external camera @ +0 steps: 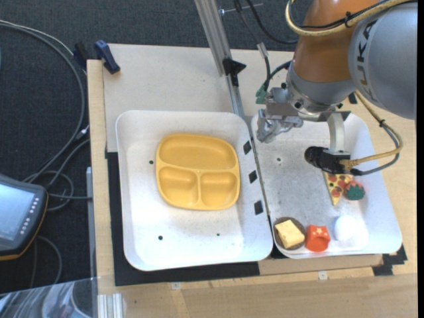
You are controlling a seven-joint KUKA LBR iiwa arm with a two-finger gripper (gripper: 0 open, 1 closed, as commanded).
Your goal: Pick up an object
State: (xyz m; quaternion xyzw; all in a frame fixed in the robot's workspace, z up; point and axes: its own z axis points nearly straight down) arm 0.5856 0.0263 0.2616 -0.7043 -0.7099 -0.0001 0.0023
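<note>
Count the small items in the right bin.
5: pizza slice and green piece near the right wall; yellow block, red block, white ball along the front edge. Arm may hide others.

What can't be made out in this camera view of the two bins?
In the camera view:
Right bin: its far corner is hidden behind the arm.
White object: washed out against the bin; shape unclear.
Green item beside the pizza slice: too small to identify.
Screen device: cut off by the left edge.
</note>
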